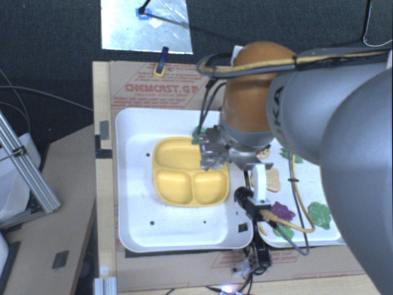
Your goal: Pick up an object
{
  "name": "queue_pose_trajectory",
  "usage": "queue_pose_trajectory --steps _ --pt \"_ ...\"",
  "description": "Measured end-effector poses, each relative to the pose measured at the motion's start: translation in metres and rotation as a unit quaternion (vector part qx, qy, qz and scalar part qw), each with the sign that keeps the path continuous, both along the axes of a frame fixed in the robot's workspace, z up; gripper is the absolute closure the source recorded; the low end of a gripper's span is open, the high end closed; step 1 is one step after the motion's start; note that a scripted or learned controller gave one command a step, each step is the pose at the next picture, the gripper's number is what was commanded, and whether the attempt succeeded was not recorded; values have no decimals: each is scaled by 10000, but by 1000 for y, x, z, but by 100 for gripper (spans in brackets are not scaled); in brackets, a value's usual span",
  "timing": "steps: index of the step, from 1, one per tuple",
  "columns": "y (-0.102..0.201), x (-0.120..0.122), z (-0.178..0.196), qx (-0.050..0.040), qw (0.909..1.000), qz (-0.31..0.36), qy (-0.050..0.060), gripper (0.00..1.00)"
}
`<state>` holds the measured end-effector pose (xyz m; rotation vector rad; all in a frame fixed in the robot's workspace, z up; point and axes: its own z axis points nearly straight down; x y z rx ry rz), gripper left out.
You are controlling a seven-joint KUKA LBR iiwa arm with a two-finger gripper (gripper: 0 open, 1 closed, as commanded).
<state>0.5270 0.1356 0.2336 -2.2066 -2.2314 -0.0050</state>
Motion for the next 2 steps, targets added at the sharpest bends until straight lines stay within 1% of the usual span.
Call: queue_pose_trajectory --steps 1,2 --pt "49 1 -129 -25 10000 -15 47 100" --pt "32 82 -122 66 9998 -11 163 100"
